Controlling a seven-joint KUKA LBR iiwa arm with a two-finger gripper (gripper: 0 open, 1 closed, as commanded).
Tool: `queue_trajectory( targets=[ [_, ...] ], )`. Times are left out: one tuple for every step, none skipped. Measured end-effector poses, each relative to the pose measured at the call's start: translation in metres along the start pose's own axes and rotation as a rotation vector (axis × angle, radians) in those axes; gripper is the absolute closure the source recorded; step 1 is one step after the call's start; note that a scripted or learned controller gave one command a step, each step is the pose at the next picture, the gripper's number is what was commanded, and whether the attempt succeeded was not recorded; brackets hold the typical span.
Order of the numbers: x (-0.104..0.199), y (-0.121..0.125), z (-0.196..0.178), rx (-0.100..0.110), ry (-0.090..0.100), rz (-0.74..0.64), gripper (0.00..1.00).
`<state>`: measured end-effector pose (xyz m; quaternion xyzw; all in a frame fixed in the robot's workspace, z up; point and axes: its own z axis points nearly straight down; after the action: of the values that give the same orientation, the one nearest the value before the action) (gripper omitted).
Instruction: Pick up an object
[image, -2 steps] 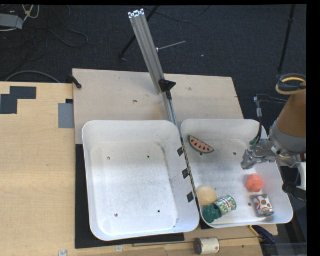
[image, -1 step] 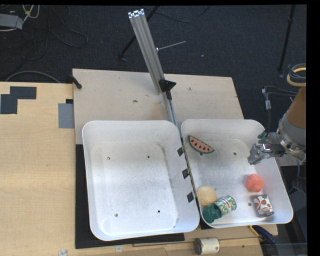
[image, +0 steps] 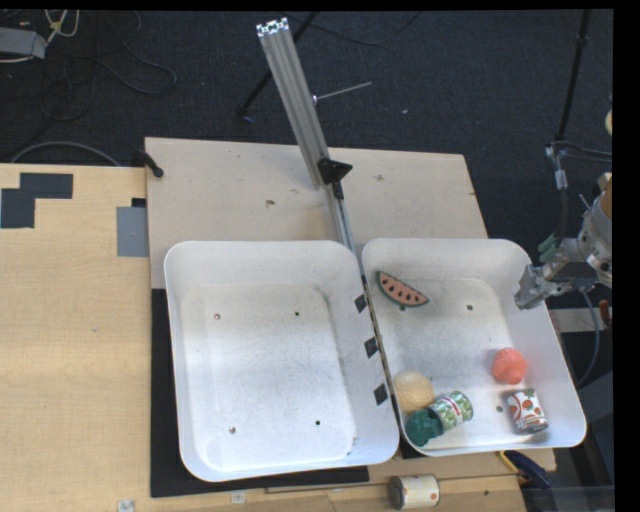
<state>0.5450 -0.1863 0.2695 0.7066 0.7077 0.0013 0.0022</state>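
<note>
The gripper (image: 532, 287) hangs over the right bin's (image: 470, 258) far right rim (finger spread impossible to judge), holding nothing visible. That bin contains a watermelon slice (image: 402, 290), pink ball (image: 509, 365), cream ball (image: 412, 388), green-labelled can (image: 450, 409) and red-patterned can (image: 525, 410), all nearer than the gripper. Left bin (image: 262, 360) alongside.

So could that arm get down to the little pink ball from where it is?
Probably yes. The gripper hangs over the right bin's right rim, and the pink ball lies just below it in the view, with nothing on top or crowding it.
</note>
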Motion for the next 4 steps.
queue_trajectory(
  targets=[
    [-0.001, 0.000, -0.027, 0.004, 0.001, 0.000, 1.00],
    [0.060, -0.009, -0.020, 0.009, 0.004, -0.003, 1.00],
    [0.113, -0.016, 0.001, 0.011, 0.004, -0.003, 1.00],
    [0.166, -0.011, 0.004, 0.010, 0.004, -0.003, 1.00]
  ],
)
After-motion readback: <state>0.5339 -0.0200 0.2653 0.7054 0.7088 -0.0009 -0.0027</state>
